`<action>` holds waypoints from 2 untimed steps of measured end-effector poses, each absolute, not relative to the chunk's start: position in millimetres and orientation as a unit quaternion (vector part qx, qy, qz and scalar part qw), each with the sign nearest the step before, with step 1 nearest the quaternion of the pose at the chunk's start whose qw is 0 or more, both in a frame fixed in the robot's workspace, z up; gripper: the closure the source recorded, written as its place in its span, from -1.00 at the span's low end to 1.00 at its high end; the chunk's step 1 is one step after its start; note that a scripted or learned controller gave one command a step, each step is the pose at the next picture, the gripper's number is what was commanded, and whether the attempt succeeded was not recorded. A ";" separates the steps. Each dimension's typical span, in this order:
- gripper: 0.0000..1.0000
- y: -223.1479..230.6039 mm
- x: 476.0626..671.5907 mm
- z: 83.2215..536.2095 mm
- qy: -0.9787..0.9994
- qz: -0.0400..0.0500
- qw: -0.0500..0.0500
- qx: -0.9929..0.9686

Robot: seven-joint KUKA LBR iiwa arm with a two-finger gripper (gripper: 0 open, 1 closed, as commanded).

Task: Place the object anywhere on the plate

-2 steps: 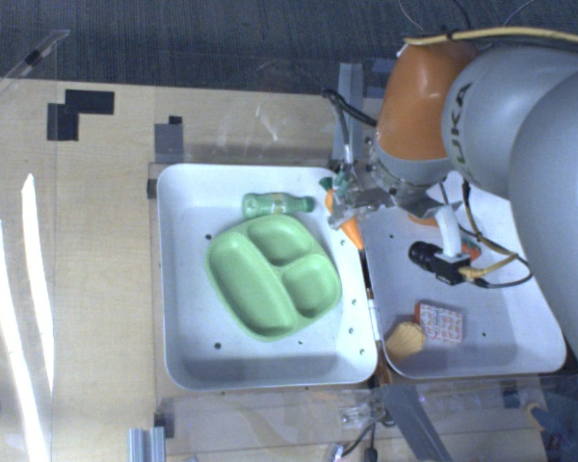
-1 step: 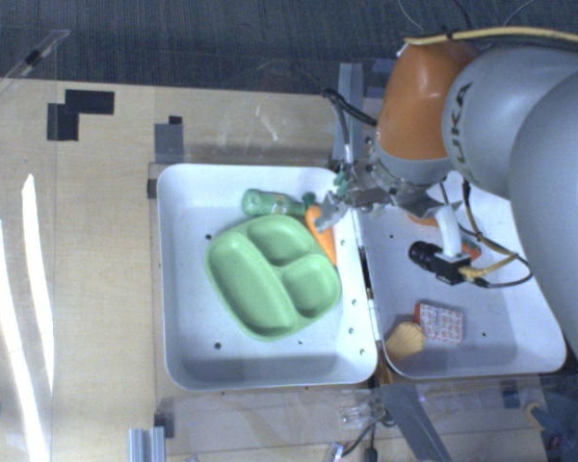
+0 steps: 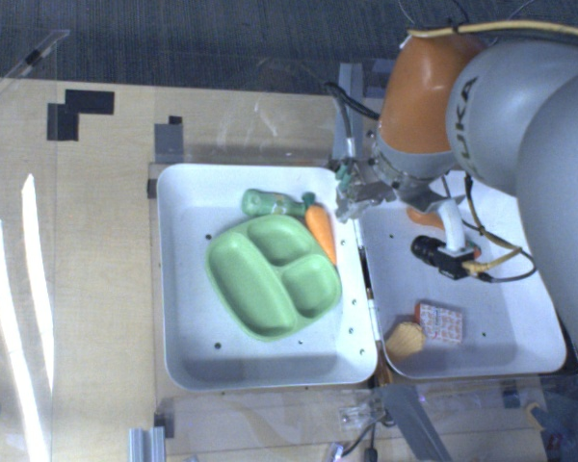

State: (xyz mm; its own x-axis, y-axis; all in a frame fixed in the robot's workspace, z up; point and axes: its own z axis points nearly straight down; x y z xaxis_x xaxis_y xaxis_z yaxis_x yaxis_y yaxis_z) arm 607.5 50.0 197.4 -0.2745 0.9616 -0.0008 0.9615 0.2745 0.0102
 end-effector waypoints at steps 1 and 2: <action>-1.00 50.0 607.5 197.4 0.798 0.004 0.003 0.602; 1.00 50.4 609.3 209.4 0.800 0.006 0.006 0.601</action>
